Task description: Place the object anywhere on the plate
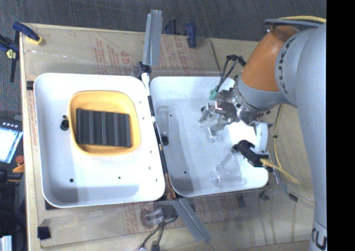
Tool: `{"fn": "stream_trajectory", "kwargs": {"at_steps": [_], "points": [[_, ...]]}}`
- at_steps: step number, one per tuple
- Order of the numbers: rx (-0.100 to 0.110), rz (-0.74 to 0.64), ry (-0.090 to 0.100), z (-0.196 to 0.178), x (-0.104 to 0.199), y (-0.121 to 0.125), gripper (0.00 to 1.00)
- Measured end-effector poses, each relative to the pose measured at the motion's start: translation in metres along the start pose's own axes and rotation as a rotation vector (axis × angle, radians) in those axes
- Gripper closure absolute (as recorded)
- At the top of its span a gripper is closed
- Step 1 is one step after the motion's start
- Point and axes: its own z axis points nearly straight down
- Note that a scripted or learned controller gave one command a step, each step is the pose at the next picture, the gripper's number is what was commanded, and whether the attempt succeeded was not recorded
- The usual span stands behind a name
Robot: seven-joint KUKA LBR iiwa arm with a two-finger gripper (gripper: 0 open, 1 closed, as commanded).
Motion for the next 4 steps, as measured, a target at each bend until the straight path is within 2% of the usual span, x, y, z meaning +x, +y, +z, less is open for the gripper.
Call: {"fn": "stream_trajectory", "kwargs": {"at_steps": [1,2,3,4], "points": [[-0.003,-0.21,-0.003,-0.02,0.052,0.006,1.0],[-0.002,-0.291,-0.002,-0.046,0.137,0.033,1.0],[0.002,-0.492,-0.003,0.009,0.162,0.018,1.0],[0.001,-0.492,-0.004,0.008,0.161,0.018,0.0]]}}
